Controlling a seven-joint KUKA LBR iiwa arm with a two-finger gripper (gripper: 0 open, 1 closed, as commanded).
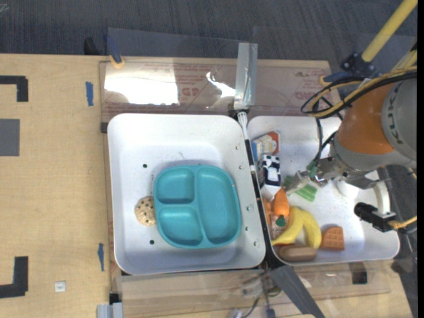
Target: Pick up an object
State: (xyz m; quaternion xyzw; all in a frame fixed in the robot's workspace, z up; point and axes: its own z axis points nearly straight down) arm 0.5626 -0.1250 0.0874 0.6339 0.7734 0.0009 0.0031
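Gripper (317, 175) is hovering low in the right bin (371, 247).
Its spread I cannot tell; the banana (301, 227) is lying just below-left, beside the carrot (281, 204), so centring squarely before descending seems wise.

The table (46, 197) looks like matt, pale wood board. Both bins, left (126, 144) and right (371, 240), are smooth white plastic with a soft sheen. The divided tray (197, 205) is smooth teal plastic. The banana (301, 227) looks like glossy plastic. The cookie (145, 211) looks rough and speckled.
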